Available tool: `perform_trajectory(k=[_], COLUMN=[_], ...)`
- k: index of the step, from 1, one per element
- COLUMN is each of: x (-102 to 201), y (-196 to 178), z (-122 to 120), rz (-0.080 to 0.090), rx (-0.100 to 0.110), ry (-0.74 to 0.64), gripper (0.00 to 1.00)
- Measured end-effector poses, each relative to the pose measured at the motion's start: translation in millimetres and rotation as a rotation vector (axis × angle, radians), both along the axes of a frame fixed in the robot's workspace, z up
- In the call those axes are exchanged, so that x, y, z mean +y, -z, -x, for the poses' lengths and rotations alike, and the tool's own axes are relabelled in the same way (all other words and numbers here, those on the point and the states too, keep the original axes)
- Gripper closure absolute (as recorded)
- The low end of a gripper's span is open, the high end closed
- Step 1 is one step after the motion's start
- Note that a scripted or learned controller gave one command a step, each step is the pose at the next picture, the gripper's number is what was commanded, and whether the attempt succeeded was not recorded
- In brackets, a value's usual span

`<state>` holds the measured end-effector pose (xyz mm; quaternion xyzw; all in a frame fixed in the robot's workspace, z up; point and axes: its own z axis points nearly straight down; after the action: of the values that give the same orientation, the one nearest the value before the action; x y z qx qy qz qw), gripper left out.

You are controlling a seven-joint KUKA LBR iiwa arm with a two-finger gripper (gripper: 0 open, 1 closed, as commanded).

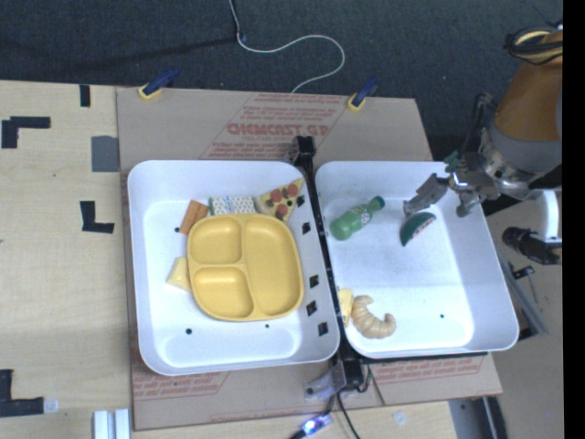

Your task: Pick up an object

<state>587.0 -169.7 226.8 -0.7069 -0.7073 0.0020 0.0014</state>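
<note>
Across the table [55, 273], two shallow white plastic bins side by side, glossy, with rounded corners, set on a sheet of brown printed cardboard [274, 126]. Over the far right corner of the right bin [475, 327], the hand [443, 197] at the end of the grey arm with its orange band [530, 99], two dark fingers spread apart, nothing between them. Just below the hand on the bin floor, one green wedge with a red edge [418, 228], watermelon-slice shaped, lying free beside the finger nearest the bin's middle; whether touching it, hard to tell. Toward that bin's far left side, one small green bottle [355, 219] on its side, smooth, pale cap pointing right. Near its front left corner, one tan croissant [373, 317], curved and ridged, beside a small yellow piece. Inside the left bin [151, 337], one yellow plastic divided plate [245, 265], three compartments, rounded square. Tucked along the plate's far and left edges, several flat pieces: an orange strip, a pale speckled slab, a pizza slice [281, 198], a yellow wedge. Beyond the cardboard, one thin white cable [292, 48] looping over dark carpet.
</note>
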Motion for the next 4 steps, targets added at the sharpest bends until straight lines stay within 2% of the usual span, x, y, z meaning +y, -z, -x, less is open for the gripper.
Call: perform_trajectory(k=[3,4], x=[4,4], y=[145,132], z=[-12,-13], rz=[0.001,0.000], rx=[-0.003,-0.006], ry=[-0.002,-0.002], gripper=[0.00,1.00])
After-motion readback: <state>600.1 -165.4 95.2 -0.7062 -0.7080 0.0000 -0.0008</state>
